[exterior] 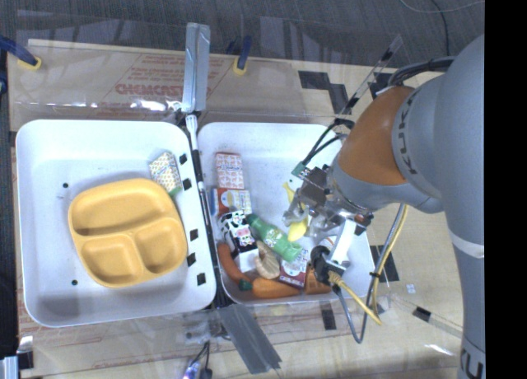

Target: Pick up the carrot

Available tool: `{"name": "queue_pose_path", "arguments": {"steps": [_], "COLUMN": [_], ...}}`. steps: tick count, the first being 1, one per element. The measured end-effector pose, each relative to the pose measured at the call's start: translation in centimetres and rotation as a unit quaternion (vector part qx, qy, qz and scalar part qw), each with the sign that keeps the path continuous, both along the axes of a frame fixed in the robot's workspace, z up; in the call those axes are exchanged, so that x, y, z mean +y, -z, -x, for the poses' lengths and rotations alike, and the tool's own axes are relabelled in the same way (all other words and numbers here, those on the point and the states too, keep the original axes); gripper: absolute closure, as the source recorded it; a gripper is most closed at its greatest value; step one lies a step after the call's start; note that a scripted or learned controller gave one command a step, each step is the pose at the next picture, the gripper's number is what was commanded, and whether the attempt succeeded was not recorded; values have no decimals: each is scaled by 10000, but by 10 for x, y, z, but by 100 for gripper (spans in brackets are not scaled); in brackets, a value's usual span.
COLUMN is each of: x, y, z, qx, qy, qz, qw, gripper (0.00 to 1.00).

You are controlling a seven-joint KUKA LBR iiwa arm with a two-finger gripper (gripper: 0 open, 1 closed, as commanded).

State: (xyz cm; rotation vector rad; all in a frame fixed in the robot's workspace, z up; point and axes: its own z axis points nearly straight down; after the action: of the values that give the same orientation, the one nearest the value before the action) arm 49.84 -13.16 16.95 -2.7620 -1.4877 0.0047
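The carrot (276, 289) is an orange elongated piece lying along the front wall of the right bin (272, 140), partly tucked under other items. My gripper (306, 217) hangs over the right-hand middle of that bin, above and to the right of the carrot and apart from it. A small yellow item (296, 228) lies right by the gripper's tip. The grey arm with its orange band (375, 151) covers the bin's right side.
Crowded around the carrot are a green bottle (276, 238), a cow-patterned carton (239, 231), a red-and-white box (229, 170) and a round tan item (268, 264). The left bin (49, 147) holds a yellow divided tray (125, 229) and a small packet (166, 172).
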Motion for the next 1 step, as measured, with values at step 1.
{"name": "queue_pose_path", "arguments": {"steps": [1], "x": [34], "y": [-119], "z": [-8], "qx": [-23], "qy": [-2499], "qz": [9], "qw": [9683], "gripper": [100]}}
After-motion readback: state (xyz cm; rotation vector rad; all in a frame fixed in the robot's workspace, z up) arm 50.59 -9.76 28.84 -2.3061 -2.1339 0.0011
